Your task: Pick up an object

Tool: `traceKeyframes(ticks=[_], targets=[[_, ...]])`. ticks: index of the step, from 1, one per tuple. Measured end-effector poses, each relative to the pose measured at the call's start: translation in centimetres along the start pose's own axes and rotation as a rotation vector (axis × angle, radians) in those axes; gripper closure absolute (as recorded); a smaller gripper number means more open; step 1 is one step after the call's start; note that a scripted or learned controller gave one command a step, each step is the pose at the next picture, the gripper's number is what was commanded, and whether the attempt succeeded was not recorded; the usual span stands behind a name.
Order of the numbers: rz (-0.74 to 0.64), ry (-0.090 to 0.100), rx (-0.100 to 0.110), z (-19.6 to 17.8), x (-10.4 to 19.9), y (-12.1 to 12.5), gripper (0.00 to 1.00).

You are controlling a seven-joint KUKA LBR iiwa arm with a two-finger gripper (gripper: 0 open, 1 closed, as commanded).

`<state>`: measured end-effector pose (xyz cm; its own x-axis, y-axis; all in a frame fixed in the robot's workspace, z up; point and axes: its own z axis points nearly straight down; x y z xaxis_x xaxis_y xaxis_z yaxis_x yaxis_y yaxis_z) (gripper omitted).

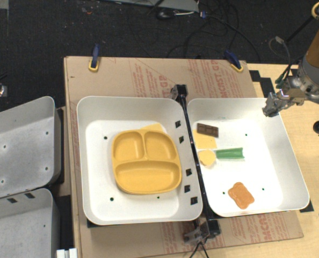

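So far nothing is picked: my gripper (271, 109) hovers at the bin's (288, 160) far corner, its grip impossible to tell, with the green stick (229, 153) well below-left.

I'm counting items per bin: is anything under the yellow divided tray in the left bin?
A pale yellow flat piece pokes out from under the far edge of the yellow divided tray. The tray covers the rest of it and whatever else lies beneath.

Cardboard sheet (138, 71) under both bins, held by blue clamps (95, 58); black cables (213, 15) behind.
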<state>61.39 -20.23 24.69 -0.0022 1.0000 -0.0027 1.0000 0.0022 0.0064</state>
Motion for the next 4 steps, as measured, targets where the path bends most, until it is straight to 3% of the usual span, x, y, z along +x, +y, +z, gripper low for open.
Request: traceKeyframes(ticks=[2,4], targets=[[-0.006,0.005,0.008,2.3,11.4,-0.4,1.0],[-0.007,0.005,0.005,1.4,21.8,-0.6,1.0]])
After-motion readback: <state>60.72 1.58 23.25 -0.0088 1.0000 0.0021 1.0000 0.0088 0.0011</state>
